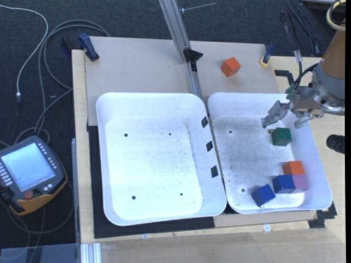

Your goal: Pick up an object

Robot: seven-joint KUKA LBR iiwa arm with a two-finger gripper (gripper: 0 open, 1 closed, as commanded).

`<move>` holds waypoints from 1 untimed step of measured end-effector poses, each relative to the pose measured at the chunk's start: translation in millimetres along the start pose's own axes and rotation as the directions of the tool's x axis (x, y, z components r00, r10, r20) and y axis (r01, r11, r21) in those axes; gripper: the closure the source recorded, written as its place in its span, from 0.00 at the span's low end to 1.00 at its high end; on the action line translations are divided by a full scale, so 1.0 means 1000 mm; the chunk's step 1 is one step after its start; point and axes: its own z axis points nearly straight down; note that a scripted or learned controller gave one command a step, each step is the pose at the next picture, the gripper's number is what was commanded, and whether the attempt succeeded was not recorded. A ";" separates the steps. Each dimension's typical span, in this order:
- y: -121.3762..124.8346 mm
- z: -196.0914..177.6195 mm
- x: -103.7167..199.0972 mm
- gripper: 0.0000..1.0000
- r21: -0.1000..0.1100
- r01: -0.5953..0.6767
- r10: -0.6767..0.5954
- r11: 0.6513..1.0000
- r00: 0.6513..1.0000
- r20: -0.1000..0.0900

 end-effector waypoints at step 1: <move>0.000 -0.011 0.001 1.00 -0.002 0.002 -0.002 1.000 1.000 0.000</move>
